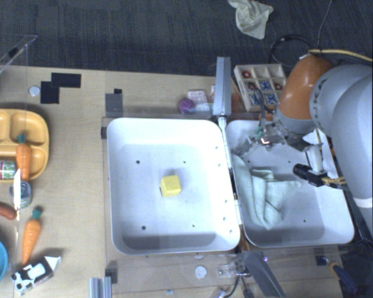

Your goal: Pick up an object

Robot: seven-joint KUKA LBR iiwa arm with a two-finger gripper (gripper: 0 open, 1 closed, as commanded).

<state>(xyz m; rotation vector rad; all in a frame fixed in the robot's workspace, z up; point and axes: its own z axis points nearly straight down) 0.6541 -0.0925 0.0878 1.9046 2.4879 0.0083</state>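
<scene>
In the left bin [125, 174], an unlabelled yellow block [171, 185].

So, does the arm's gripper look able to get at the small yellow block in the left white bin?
Probably yes. The small yellow block lies alone on the left white bin floor, open from above. The gripper sits over the right white bin, beside a pale crumpled cloth.

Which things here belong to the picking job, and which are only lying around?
Job:
- yellow block in left bin
- pale cloth in right bin
- gripper

Lying about:
- toy carrots
- yellow tray
- purple ball
- crumpled rag
</scene>
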